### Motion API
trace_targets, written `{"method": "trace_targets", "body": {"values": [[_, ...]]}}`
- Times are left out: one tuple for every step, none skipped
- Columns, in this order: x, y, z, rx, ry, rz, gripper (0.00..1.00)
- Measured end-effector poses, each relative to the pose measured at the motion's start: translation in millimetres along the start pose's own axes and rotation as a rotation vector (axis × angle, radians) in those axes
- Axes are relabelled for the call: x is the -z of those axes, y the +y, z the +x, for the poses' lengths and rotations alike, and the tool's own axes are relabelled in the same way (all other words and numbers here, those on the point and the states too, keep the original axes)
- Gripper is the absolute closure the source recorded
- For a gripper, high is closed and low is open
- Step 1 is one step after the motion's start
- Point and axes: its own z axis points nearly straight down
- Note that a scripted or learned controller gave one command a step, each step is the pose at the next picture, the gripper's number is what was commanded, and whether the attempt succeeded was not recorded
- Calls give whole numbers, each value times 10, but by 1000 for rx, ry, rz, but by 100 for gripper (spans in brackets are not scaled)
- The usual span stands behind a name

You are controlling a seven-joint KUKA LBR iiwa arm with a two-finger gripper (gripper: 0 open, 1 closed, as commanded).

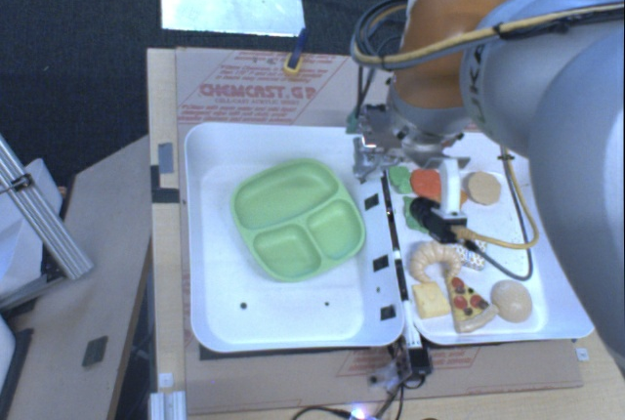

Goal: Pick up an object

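Observation:
My gripper (398, 162) hangs over the far left part of the right bin (547, 296), just by the divider between the bins. Right under it lie a green toy piece (399, 181) and an orange-red piece (426, 182); I cannot tell whether it touches either. A round tan biscuit (482, 188) lies to their right. Nearer the front are a curled shrimp (434, 258), a yellow cheese cube (429, 298), a pizza slice (468, 303), a pale bun (512, 300) and a small spotted die (474, 260).
The left bin (210, 311) holds a green three-part plate (298, 218). The grey arm (547, 86) covers the right bin's far right part. The bins rest on cardboard (254, 91).

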Motion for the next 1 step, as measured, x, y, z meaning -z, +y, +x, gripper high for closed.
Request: {"method": "trace_targets", "body": {"values": [[122, -129, 82, -3, -1, 1, 100]]}}
